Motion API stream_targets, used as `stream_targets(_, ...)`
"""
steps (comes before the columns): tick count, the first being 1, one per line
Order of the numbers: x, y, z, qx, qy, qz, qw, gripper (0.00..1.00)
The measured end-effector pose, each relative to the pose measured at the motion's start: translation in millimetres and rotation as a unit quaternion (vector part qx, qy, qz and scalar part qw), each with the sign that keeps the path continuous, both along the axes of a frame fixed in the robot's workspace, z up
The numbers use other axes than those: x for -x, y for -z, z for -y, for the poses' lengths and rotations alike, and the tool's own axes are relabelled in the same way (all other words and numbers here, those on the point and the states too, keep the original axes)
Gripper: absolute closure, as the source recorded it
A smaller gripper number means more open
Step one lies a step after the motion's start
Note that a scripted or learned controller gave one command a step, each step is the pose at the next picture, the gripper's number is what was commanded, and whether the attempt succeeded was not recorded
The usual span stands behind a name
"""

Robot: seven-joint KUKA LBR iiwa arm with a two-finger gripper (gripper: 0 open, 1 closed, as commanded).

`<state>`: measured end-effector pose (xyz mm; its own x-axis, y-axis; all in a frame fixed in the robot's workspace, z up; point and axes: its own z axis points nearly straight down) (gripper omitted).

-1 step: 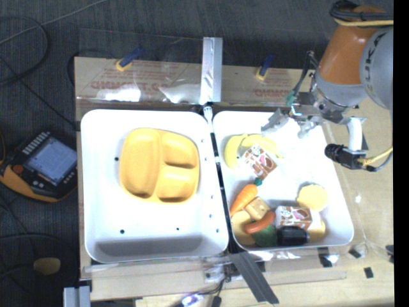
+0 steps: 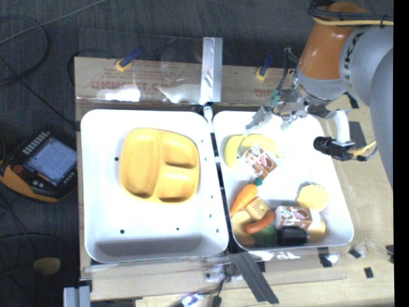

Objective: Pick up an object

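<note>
Right white plastic bin (image 2: 332, 171): two-finger gripper (image 2: 276, 115) hovers over its far edge, fingers spread apart, nothing between them. Just below it, a small printed red-and-white carton (image 2: 261, 162) lies partly on a pale yellow disc (image 2: 238, 147); likely light, stiff-sided, best pinched across its narrow faces. Nearer: glossy orange plastic carrot (image 2: 243, 197), probably slippery; second printed carton (image 2: 294, 217); round pale yellow piece (image 2: 312, 197). Left white bin (image 2: 96, 235): smooth yellow moulded divided tray (image 2: 158, 164).

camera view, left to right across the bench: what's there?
handheld device → yellow tray in the left bin → carrot → small carton → yellow disc → gripper above the right bin
</note>
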<state>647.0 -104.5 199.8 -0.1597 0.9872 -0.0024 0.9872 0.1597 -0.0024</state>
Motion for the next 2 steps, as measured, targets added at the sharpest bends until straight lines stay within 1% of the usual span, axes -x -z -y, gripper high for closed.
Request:
stream_targets(1, 32, 56, 19, -0.0016, 0.069, 0.0, 0.9976, 0.0)
stream_targets(2, 40, 110, 7, -0.0004, 0.114, 0.006, 0.9935, 0.0)
